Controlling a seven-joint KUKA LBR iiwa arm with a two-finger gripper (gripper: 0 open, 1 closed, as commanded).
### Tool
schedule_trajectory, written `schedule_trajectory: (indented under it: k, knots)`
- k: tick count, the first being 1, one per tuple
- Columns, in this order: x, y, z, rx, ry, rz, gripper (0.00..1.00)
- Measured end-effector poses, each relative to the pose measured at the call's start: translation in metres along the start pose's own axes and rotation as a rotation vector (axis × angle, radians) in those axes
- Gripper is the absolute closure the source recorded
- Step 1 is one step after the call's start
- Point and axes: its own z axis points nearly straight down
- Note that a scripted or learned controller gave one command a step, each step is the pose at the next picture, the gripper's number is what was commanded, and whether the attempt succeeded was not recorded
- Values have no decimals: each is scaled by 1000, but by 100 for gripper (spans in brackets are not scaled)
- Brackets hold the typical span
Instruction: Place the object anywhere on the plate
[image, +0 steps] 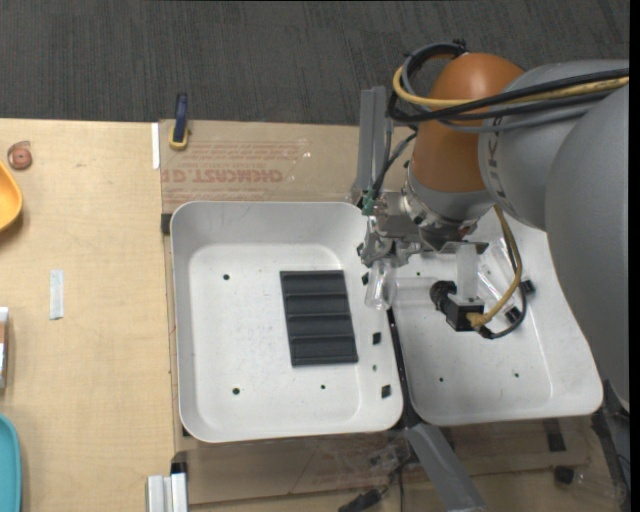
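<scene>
Tabletop (100, 350): pale wood, stretching away to the left of the left bin (200, 330).
Orange dish (8, 205): far left of the left bin, cut off by the edge of the view.
Teal piece (6, 465): also far left of the left bin, nearer the front, mostly cut off.
White strip (56, 295): lying flat on the wood, well to the left of the left bin.
Blue clamp (180, 120): just behind the left bin's back left corner, at the edge of a cardboard sheet (250, 165).
Left bin: shallow, white, with rounded corners.
Black ridged slab (318, 318): lying flat on the left bin's floor, right of its middle, long side running front to back, apart from the walls.
Gripper (378, 280): pointing down over the left bin's right rim, just right of the slab and clear of it; from here I cannot tell whether it is open or closed, and I see nothing held in it.
Right bin (500, 380): touching the left bin's right side.
Arm (560, 150): grey with an orange band (465, 100), reaching from the right over the right bin toward the left bin.
</scene>
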Motion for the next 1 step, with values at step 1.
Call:
schedule_trajectory:
  k: [1]
  knots:
    - [76,-22,-6,0,-1,60,100]
